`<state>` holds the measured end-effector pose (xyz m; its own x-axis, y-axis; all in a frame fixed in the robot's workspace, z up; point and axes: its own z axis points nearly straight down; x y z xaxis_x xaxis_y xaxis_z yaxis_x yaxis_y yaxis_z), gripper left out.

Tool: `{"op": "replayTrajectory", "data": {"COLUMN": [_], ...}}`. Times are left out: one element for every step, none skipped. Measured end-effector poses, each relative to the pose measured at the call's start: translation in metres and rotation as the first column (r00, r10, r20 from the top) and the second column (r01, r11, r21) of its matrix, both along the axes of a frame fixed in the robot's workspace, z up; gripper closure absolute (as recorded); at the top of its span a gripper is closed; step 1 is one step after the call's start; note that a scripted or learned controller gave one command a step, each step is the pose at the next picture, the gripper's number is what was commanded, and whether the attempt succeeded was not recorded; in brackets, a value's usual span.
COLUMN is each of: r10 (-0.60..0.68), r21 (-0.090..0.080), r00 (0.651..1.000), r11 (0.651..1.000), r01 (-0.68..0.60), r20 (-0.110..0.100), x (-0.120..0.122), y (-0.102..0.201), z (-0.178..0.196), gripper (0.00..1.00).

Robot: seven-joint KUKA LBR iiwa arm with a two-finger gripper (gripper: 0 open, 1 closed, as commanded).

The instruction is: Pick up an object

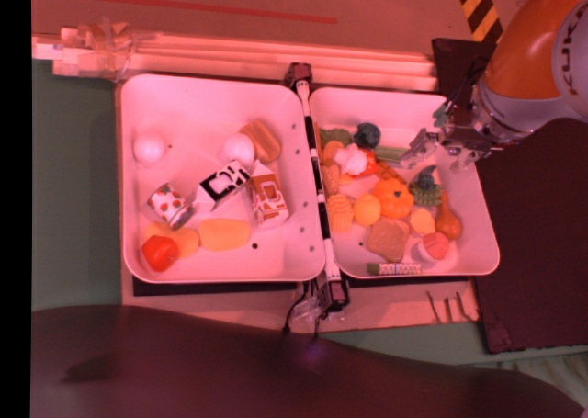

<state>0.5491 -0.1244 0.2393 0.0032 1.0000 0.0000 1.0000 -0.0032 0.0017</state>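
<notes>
My gripper (430,144) hangs over the upper right part of the right bin (487,251), at the end of the grey wrist below the orange band. It is just above a dark teal toy (425,185) and right of a white toy (351,159). An orange pumpkin (393,197), a yellow ball (367,209), a bread slice (389,238) and a pink piece (434,245) lie nearby in that bin. I see nothing held in the gripper.
The left bin (133,265) holds two white balls (149,149), a bun (264,141), a black-and-white carton (220,183), an orange carton (268,200), a spotted can (168,205) and a yellow lemon (223,234). A black divider rail (312,177) separates the bins.
</notes>
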Motion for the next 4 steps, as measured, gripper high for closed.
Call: {"op": "replayTrajectory", "data": {"r10": [0.0, -0.002, -0.001, 0.0], "r21": [0.0, -0.001, 0.0, -0.008], "r00": [1.0, 1.0, 1.0, 1.0], "r11": [1.0, 1.0, 1.0, 1.0], "r01": [0.0, 0.002, 0.001, 0.001], "r20": [0.0, -0.005, -0.006, 0.021], "x": [0.0, 0.001, 0.002, 0.008], "y": [0.0, -0.008, 0.002, -0.001], "z": [0.0, -0.043, -0.094, -0.122], "gripper": [0.0, 0.0, 0.0, 0.0]}}
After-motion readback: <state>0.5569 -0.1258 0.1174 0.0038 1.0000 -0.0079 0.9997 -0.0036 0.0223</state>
